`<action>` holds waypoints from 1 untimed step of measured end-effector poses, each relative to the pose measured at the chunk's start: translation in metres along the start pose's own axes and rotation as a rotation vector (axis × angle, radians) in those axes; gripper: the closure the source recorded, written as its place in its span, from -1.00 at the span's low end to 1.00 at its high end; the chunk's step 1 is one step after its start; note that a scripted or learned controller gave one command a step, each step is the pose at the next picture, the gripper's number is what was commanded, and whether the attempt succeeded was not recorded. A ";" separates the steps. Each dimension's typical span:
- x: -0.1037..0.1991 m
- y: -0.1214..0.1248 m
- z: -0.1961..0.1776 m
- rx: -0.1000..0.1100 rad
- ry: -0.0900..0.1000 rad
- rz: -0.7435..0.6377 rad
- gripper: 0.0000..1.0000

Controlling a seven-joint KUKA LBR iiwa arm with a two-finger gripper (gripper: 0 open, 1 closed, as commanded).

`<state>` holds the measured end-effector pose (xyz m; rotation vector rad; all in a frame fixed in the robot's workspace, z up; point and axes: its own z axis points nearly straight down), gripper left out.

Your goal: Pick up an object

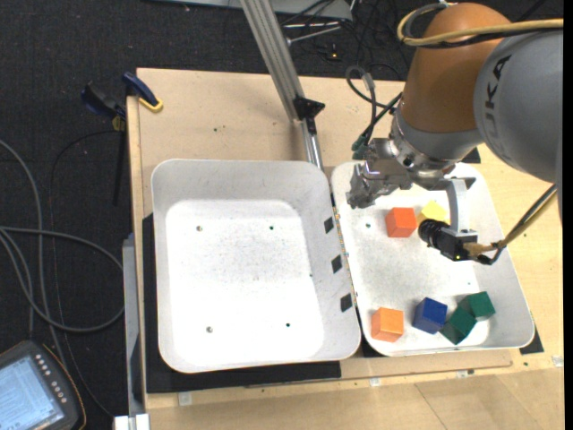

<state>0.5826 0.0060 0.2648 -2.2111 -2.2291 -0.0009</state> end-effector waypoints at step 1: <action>0.055 -0.020 -0.001 0.001 0.000 0.000 1.00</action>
